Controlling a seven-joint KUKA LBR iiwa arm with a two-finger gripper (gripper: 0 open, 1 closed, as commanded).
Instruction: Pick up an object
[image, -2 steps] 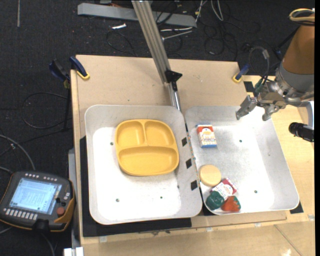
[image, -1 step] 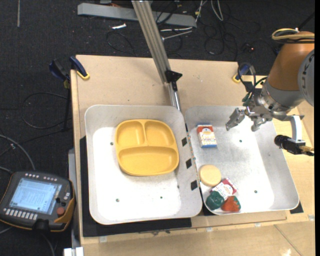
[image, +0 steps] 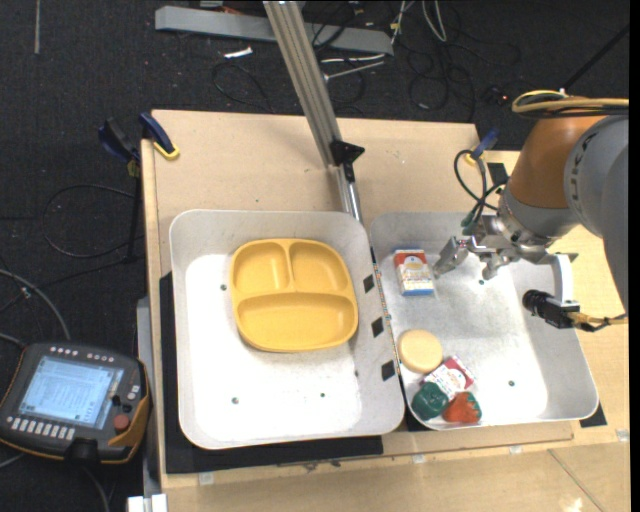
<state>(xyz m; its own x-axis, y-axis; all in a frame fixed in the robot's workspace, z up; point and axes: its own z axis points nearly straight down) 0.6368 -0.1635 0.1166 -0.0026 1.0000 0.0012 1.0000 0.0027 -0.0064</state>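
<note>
**Inspector:** Starting with the largest items: the bench (image: 420, 150) carries two shallow white bins side by side. The left bin (image: 200, 330) holds a yellow divided plate (image: 293, 295), lying flat in its upper middle. The right bin (image: 530, 350) holds everything else.

**Clerk:** And the arm?

**Inspector:** The arm (image: 570, 165) reaches in from the right, its orange band above the wrist. The gripper (image: 468, 258) hangs over the upper part of the right bin, tilted, fingers pointing down and to the left.

**Clerk:** State of the fingers?

**Inspector:** Spread apart, with nothing between them. One fingertip (image: 447, 259) sits toward the left, the other toward the right.

**Clerk:** Which object lies nearest?

**Inspector:** A small carton (image: 414, 273), white with an orange top and a blue base, lying just to the left of the gripper, near the bin's left wall. It is close beside the left fingertip; whether the two touch, I cannot tell.

**Clerk:** The remainder?

**Inspector:** Well below the gripper, in the bin's lower left corner: a pale yellow round disc (image: 420, 350), then a red-and-white packet (image: 452, 378), a green piece (image: 431, 401) and a red piece (image: 464, 408), all clustered and touching or nearly so.
</note>
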